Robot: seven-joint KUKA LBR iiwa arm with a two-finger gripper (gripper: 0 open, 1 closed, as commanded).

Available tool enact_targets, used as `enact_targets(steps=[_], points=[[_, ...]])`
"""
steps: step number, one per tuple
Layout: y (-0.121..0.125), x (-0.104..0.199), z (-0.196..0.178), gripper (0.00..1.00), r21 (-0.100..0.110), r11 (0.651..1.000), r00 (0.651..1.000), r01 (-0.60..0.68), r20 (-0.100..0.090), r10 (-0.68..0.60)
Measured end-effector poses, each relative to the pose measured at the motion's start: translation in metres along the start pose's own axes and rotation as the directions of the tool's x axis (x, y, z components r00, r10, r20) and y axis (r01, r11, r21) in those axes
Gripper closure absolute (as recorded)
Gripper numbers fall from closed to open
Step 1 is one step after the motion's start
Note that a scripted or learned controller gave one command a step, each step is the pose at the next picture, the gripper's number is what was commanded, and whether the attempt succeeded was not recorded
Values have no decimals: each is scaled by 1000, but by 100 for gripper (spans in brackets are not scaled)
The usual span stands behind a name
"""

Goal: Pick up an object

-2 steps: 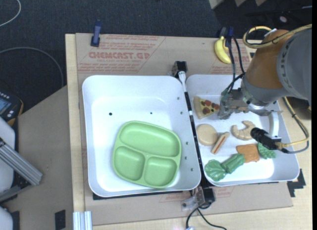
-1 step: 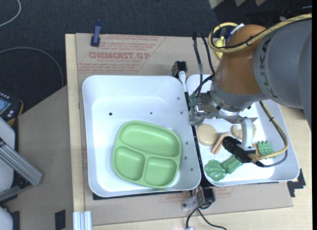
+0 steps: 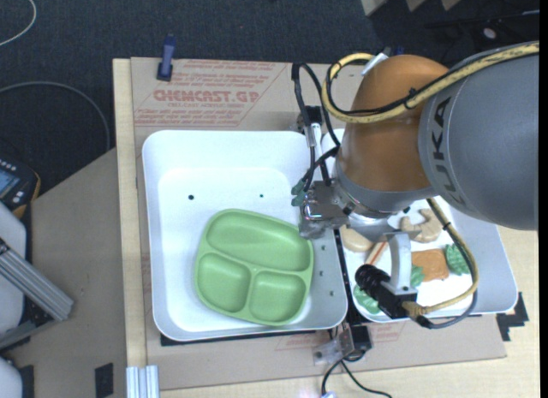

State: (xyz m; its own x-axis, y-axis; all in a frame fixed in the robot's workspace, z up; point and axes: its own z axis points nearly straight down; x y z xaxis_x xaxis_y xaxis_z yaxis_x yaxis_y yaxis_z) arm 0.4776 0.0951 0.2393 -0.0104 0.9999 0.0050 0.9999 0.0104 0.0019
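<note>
A light green divided plate (image 3: 253,272) lies in the left bin (image 3: 171,182), towards its front right. My gripper (image 3: 310,212) hangs low over the wall between the two bins, right at the plate's upper right rim. The arm's bulk hides its tip, and I see nothing held in it. In the right bin (image 3: 501,289), partly under the arm, lie a tan square piece (image 3: 431,264), a green leafy piece (image 3: 456,258) and a beige piece (image 3: 421,227).
The grey arm with its orange band (image 3: 394,122) covers most of the right bin. A pale green round thing (image 3: 366,304) peeks out at that bin's front left corner. A cardboard sheet (image 3: 214,88) lies behind the bins.
</note>
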Motion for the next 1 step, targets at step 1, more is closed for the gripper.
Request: enact_targets(steps=[1], points=[[4, -1, -177, 100, -18, 1000, 1000, -8, 0, 8]])
